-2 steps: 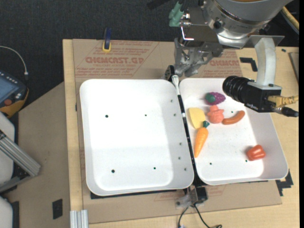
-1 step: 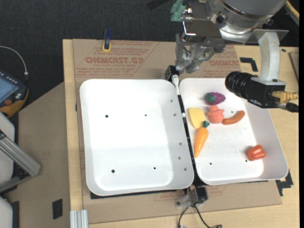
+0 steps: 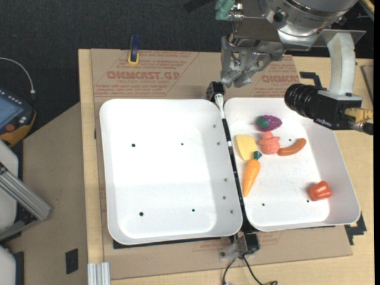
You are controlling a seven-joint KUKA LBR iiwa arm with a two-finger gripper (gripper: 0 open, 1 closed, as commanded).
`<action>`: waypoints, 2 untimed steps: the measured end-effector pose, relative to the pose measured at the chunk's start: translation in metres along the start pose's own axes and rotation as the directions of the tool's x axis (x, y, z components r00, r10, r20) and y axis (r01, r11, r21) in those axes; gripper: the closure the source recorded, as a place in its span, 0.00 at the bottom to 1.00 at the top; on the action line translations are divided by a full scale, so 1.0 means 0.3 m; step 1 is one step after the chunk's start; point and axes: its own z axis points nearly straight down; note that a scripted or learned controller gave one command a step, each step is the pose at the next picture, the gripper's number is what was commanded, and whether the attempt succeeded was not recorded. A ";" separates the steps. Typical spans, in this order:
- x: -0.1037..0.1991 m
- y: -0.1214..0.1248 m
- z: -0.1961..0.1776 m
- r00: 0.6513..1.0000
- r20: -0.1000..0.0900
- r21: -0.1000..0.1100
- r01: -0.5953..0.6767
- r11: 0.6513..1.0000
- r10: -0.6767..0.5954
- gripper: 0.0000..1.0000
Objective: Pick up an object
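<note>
1. Carrot (image 3: 250,178) lies in the right bin (image 3: 341,177), right of centre in the frame, beside the cheese (image 3: 244,146), sausage (image 3: 291,148) and grapes (image 3: 269,122).
2. We see the gripper (image 3: 240,76) hanging at upper centre, above the bins' far edge, carrying nothing; whether its jaws are parted we cannot tell.
3. We judge nothing picked yet: descent, grasp and lift remain.

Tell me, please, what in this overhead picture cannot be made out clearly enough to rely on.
- Tool, camera view: blurred and seen end-on above the bins' far edge, so its state cannot be read.
- Arm: cut off by the top edge.
- Pink toy: too small to identify; it touches the yellow piece and the sausage.
- Right bin: its far right corner is hidden by the black camera.
</note>
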 end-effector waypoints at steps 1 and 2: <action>0.002 0.002 -0.035 1.000 -0.001 -0.003 0.001 1.000 -0.001 1.00; 0.177 -0.008 0.150 1.000 0.006 0.015 0.000 1.000 0.000 1.00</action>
